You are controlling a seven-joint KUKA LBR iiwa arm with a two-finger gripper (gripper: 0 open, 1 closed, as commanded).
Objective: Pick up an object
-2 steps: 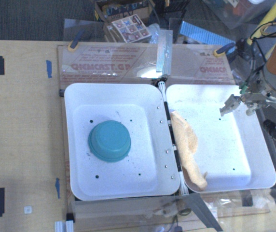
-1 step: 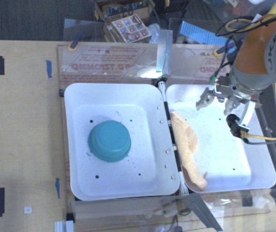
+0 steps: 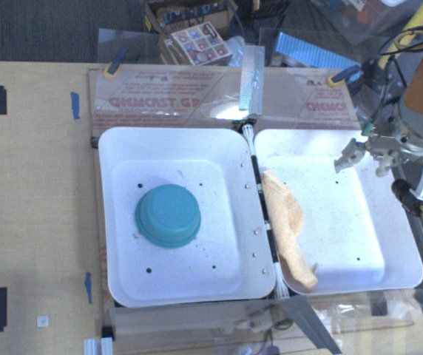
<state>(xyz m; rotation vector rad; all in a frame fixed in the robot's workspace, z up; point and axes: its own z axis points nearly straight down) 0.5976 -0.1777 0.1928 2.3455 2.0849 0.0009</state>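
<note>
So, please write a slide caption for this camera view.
Gripper above the right bin, holding nothing; tan object along its left wall, teal bowl in the left bin.

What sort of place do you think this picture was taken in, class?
Probably a robotics lab or test bench. Two shallow white plastic bins sit side by side on a wooden bench, a grey robot arm's tool hangs over the right one, and cables and boxes clutter the floor behind.

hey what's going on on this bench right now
A grey robot arm reaches in from the right, its claw hovering over the right bin's far right corner with nothing between its fingers. A tan, cloth-like object lies along that bin's left wall. A teal bowl sits upside down in the left bin. Nothing is picked up yet.
</note>
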